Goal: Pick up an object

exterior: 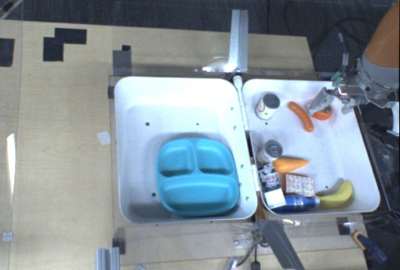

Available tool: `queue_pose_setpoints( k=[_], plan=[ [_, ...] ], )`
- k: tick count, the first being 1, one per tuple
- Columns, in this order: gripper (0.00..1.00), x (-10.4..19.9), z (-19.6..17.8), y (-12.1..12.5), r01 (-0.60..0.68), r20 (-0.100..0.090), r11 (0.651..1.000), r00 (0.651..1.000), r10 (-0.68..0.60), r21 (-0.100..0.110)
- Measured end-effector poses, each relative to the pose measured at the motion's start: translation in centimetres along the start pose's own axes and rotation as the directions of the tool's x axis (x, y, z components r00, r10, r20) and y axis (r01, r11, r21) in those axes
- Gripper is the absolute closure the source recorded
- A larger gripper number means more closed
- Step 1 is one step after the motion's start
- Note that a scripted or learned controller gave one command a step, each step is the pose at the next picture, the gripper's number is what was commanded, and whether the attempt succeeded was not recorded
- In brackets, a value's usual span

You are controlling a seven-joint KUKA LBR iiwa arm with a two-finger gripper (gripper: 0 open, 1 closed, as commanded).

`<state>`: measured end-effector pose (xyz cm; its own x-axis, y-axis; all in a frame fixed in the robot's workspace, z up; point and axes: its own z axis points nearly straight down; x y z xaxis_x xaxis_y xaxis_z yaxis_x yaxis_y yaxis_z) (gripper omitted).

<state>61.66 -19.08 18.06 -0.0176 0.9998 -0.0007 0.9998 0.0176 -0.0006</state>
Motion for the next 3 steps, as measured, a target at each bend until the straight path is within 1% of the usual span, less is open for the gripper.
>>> queue_pose_setpoints(
  k=[1, 2, 3],
  plan=[
    [0.0, -0.3, 9.4, 1.4, -0.161, -0.001, 0.987, 0.987, 0.161, -0.007],
    [1.0, 0.0, 8.2, 1.6, -0.156, -0.002, 0.988, 0.988, 0.156, -0.009],
    [1.0, 8.8, -10.1, 0.7, -0.168, -0.001, 0.986, 0.986, 0.168, -0.004]
  ],
)
